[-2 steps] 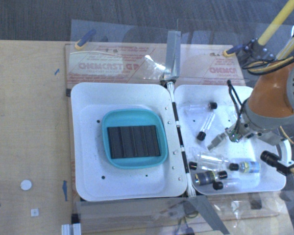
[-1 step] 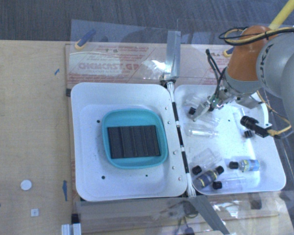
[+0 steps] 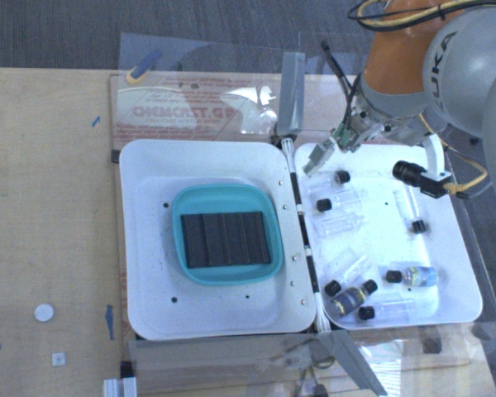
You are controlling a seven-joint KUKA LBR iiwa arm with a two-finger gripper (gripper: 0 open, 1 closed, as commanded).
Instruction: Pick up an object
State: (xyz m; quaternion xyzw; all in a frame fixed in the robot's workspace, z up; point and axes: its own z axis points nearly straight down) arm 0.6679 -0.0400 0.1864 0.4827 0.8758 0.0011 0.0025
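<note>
We are eyeing a clear vial [image 3: 341, 199], light and slippery; grasping mid-body seems best. Our hand [image 3: 318, 157] is hovering nearby, grip state unclear.

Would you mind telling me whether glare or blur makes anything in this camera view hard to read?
Camera view: glare washes the plastic sheet behind the bins; the clear vials nearly vanish against the white right bin; the hand looks slightly soft; the teal tray is sharp.
</note>
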